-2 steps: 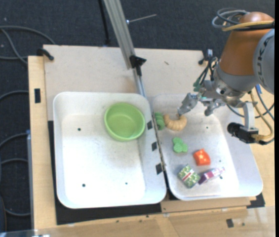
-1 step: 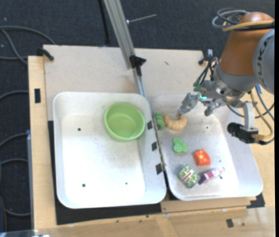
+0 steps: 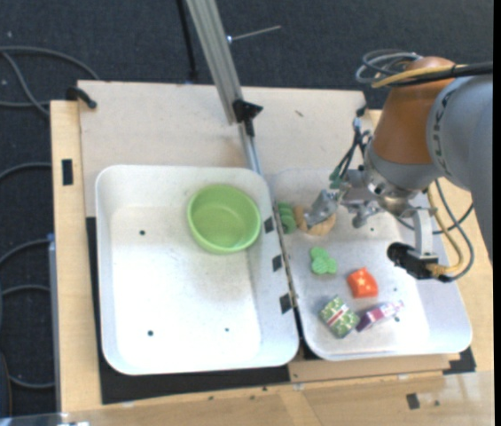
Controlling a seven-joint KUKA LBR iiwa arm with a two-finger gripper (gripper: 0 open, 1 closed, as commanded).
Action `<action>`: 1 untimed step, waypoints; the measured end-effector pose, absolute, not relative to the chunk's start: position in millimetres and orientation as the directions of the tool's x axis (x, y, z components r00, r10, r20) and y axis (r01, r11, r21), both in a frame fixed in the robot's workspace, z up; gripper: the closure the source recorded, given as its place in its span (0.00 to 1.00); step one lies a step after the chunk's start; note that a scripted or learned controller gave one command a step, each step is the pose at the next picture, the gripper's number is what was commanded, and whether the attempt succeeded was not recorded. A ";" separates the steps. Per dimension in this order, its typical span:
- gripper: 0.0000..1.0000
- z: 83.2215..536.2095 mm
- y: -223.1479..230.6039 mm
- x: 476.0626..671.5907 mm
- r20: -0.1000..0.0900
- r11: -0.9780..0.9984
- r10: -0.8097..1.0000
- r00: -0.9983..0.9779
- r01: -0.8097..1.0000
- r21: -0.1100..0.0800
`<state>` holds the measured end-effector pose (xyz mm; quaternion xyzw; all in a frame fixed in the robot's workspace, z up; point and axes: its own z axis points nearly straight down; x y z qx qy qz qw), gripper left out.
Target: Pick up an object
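My gripper [image 3: 319, 213] is low over the far left corner of the right bin [image 3: 445, 318]. A small tan object [image 3: 322, 228] lies right under its tip, touching or nearly touching it. A small green piece [image 3: 285, 218] sits just left of it, against the bin's wall. Nearer the front lie a green lump [image 3: 323, 261], an orange block [image 3: 363, 282], a green patterned box [image 3: 338, 316] and a purple and white item [image 3: 379, 312], all apart from the gripper.
A light green bowl [image 3: 224, 218] stands at the back of the left bin [image 3: 144, 327]. A slanted metal pole [image 3: 223, 69] rises behind the bins. The arm's orange band [image 3: 410, 122] and its cables [image 3: 436, 256] hang over the right bin's far right.
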<state>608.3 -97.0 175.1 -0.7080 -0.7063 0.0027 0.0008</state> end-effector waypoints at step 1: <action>0.00 132.5 -100.6 605.3 -0.003 -0.002 1.000 0.002 1.000 -0.003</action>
